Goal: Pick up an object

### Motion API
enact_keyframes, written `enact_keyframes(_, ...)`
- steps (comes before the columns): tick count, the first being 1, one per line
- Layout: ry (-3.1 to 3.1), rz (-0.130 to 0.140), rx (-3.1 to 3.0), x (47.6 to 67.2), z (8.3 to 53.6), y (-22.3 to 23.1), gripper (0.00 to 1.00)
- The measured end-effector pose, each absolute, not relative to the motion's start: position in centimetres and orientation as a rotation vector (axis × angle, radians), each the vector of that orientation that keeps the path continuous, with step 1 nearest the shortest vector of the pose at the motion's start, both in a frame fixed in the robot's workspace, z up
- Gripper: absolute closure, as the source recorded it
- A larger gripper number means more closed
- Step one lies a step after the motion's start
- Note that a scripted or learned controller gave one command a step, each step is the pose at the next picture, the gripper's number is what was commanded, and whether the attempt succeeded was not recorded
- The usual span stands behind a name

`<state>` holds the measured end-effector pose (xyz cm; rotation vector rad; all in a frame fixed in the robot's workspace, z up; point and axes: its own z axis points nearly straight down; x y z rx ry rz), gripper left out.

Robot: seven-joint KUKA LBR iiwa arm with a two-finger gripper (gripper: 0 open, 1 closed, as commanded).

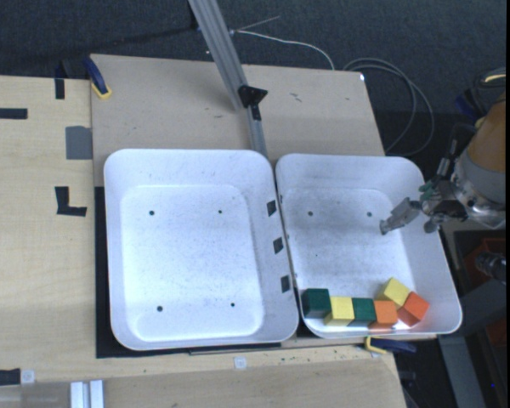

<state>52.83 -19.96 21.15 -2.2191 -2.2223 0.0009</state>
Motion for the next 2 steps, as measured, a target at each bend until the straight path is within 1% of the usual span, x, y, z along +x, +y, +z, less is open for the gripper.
enact_keyframes(1, -2.220, 0.004, -2.217, 48.7, 8.9, -16.4, 0.00)
enact_keyframes(2, -2.232, -0.009, -2.214, 49.2, 19.6, -8.4, 0.00)
